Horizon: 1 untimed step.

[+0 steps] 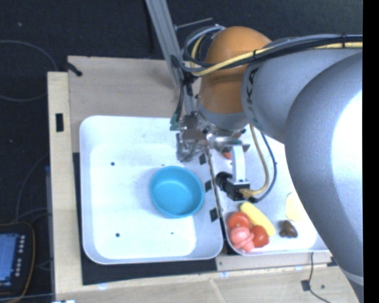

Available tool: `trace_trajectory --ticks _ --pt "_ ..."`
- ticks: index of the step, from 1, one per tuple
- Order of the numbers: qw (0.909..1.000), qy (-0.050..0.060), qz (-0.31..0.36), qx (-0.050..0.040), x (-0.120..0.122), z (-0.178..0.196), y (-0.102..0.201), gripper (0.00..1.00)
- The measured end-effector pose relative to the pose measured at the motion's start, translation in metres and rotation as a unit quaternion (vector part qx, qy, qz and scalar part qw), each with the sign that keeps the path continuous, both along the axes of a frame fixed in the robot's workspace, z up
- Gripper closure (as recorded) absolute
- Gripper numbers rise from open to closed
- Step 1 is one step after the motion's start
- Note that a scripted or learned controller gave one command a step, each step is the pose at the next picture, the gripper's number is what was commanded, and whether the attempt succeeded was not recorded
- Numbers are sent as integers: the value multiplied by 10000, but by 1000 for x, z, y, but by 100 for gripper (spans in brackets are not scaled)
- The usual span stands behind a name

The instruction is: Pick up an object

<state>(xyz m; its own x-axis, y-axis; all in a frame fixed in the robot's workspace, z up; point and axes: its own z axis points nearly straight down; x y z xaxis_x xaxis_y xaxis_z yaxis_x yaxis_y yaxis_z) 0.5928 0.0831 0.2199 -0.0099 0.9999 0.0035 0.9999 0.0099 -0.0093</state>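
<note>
while your gripper (pixel 191 145) hangs over the far right part of the left bin (pixel 101 169), its grip state cannot be told, and nothing is seen held. note the blue bowl (pixel 176 191) just below it, upright, mouth up, round with no long axis. red, pink and yellow items (pixel 249 227) cluster in the right bin (pixel 303 240).
</note>
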Motion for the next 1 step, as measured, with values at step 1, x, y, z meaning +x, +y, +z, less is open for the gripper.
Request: trace_trajectory --ticks 1 --pt "10000 2 -23 -2 0 0 -3 0"
